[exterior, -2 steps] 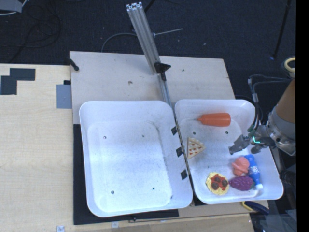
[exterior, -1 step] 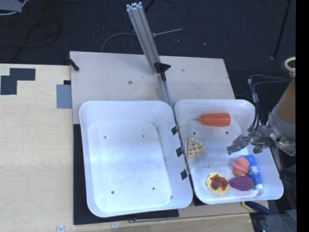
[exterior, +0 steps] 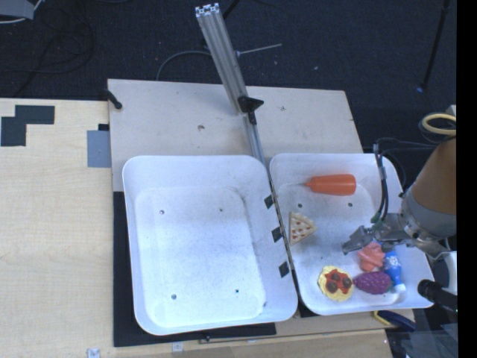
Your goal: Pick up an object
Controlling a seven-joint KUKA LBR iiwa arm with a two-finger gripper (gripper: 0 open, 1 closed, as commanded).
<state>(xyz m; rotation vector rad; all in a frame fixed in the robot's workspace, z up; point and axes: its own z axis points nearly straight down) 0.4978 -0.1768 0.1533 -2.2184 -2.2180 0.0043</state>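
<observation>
- Left bin (exterior: 149, 200): white, resting on the bench (exterior: 52, 222).
- Right bin (exterior: 287, 171): waffle wedge (exterior: 299, 227), orange carrot (exterior: 332, 184), yellow tart (exterior: 335, 283), purple grapes (exterior: 373, 282), pink object (exterior: 370, 258), blue-and-white tube (exterior: 393, 268) (label unreadable).
- End effector (exterior: 370, 239): over the pink object; finger state cannot be determined.

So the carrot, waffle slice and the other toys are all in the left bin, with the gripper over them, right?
Not quite: they are in the right bin, as the camera view shows. The carrot, waffle slice and the other toys lie there, with the gripper over them.
</observation>
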